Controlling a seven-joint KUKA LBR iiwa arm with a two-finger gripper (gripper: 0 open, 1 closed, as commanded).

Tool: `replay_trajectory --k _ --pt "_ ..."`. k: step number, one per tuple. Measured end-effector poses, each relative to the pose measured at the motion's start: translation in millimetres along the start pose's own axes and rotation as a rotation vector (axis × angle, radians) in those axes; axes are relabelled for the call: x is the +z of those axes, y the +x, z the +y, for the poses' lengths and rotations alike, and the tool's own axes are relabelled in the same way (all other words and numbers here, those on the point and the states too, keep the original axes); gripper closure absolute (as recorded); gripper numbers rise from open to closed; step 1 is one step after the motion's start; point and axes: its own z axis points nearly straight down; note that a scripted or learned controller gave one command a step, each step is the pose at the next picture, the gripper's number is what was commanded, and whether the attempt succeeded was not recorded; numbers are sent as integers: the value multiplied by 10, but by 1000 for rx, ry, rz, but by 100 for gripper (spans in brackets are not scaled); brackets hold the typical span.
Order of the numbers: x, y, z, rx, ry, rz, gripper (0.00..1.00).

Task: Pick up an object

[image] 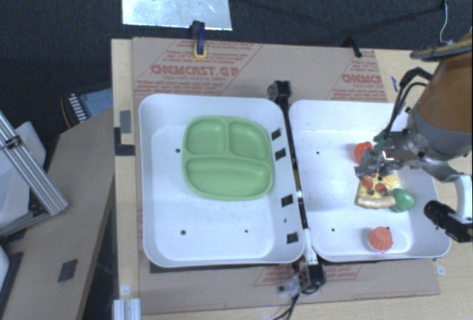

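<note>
**Arm over the toy food in the right bin**

The gripper (378, 160) sits low at centre right of the frame, just above a pizza slice (374, 193) – whether its jaws are open or closed cannot be told. A red piece (363, 151), a green piece (403, 199) and an orange piece (380, 239) lie nearby. A green divided plate (226, 157) rests in the left bin (159, 233).
</note>
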Motion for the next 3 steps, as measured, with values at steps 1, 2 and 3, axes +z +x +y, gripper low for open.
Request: replay_trajectory --k 1,2,3 --pt "-23 507 -21 -5 6 3 100" --pt "9 960 86 -5 6 3 100" --pt "27 1420 68 -5 7 3 100"
